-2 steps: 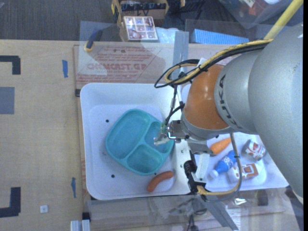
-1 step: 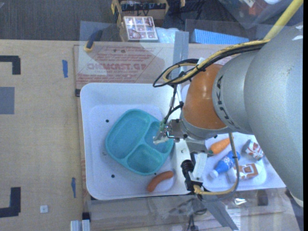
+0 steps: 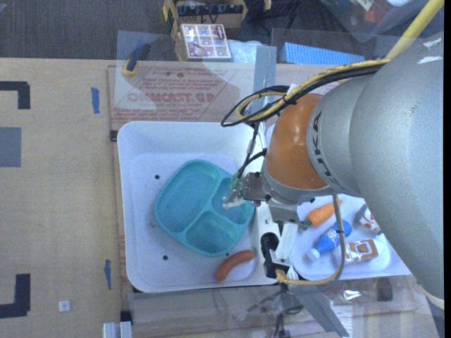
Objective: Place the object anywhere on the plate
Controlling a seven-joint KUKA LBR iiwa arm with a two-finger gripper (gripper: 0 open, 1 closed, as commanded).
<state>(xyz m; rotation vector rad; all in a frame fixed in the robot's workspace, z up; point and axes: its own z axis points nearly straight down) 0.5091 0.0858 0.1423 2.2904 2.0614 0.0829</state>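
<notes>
Your sausage (image 3: 235,265), a small curved orange-brown link, lay in the left bin (image 3: 134,189) just below the teal divided plate (image 3: 190,206). The tool (image 3: 236,197) hung over the plate's right edge.

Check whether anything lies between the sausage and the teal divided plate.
Nothing visible does. The brown sausage lies on the white bin floor, just off the near edge of the teal divided plastic plate, with bare bin floor between them.
</notes>
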